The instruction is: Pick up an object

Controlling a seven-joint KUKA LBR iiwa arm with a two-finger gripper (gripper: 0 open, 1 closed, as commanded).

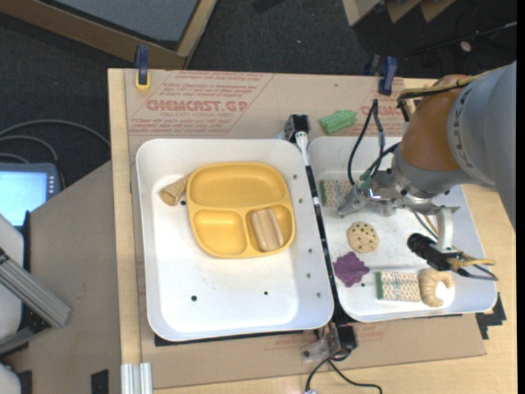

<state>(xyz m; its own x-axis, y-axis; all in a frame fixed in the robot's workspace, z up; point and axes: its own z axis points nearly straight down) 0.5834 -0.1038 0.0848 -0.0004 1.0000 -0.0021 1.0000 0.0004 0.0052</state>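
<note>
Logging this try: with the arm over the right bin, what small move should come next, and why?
Probably a short move toward the cookie and then down onto it. The gripper hangs just above it in the right bin, with nothing visibly held. The cookie lies flat and apart from the purple piece, so it looks like the nearest free target.

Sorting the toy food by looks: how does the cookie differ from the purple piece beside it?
The cookie is tan with dark specks; the purple piece is plain purple. The cookie is round with a smooth edge; the purple piece has a ragged, lobed outline. The cookie lies farther back, the purple piece nearer the front. Both lie flat in the right bin.
</note>
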